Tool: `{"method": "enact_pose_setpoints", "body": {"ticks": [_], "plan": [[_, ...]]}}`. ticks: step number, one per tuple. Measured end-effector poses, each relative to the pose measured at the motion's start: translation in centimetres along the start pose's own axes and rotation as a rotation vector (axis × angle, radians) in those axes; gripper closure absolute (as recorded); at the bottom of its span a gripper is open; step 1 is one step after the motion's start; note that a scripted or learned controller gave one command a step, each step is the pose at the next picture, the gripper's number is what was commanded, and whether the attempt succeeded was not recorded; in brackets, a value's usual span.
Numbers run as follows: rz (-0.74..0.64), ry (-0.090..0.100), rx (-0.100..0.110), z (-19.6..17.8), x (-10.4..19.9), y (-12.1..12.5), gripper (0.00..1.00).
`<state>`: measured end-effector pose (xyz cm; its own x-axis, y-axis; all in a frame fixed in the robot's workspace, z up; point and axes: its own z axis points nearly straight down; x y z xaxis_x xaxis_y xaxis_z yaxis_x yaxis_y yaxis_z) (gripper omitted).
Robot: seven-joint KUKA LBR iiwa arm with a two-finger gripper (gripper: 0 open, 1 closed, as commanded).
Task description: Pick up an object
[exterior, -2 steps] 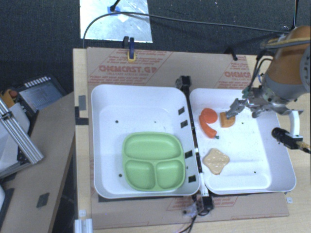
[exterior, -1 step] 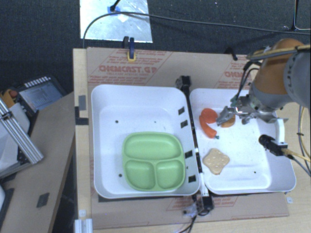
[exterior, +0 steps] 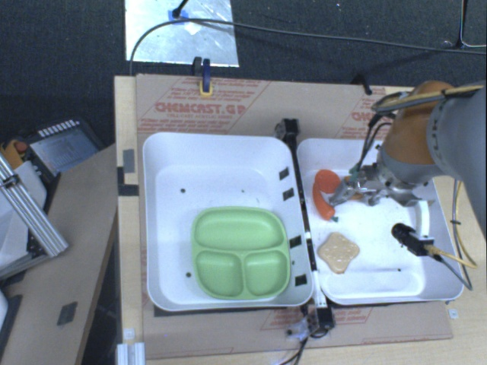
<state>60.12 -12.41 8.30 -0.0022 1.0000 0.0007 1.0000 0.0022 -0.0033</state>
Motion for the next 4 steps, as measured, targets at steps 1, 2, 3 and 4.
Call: {"method": "enact_pose_setpoints", "body": {"ticks": [1,2,3,4], "plan": [[0.000,-0.001,-0.006,-1.4,-0.1,0.2,1.00],[0.002,-0.003,-0.011,-6.8,-1.0,0.8,1.00],[-0.003,-0.003,-0.012,-12.8,-1.2,1.9,1.00],[-0.003,-0.002,-0.007,-12.2,-1.2,2.0,1.00]]}}
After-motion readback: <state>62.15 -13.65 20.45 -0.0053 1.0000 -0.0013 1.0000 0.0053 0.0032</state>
